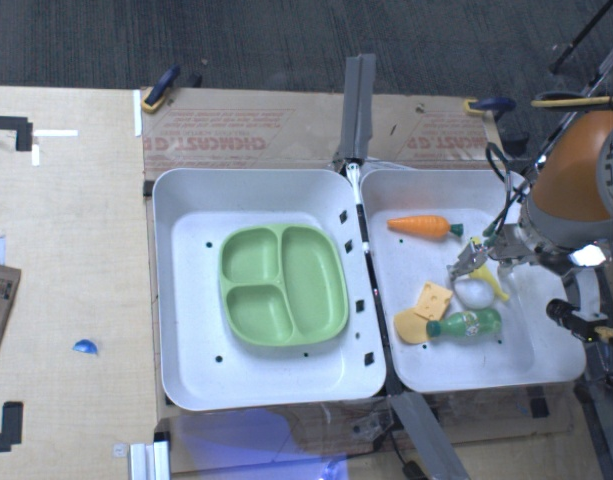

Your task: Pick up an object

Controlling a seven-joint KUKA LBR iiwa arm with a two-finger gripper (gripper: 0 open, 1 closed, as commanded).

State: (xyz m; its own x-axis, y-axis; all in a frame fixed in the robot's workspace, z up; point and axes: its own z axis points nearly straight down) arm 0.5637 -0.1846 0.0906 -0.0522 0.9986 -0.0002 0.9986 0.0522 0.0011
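Pincer: fingers spread, pinching nothing, low in the right white bin
Nearest thing: small white rounded object, just below-right of the tips toward the bin's front edge

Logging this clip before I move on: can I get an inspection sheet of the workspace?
Surface: two white bins, left bin, right bin.
Job's things: carrot, cheese wedge, green bottle, white and yellow items under the gripper, all in the right bin.
Clutter: green divided plate in the left bin.
Grippers: gripper low over the right bin; grasp unclear.
Cables: black cables by the arm.
Surroundings: cardboard, blue clamps.
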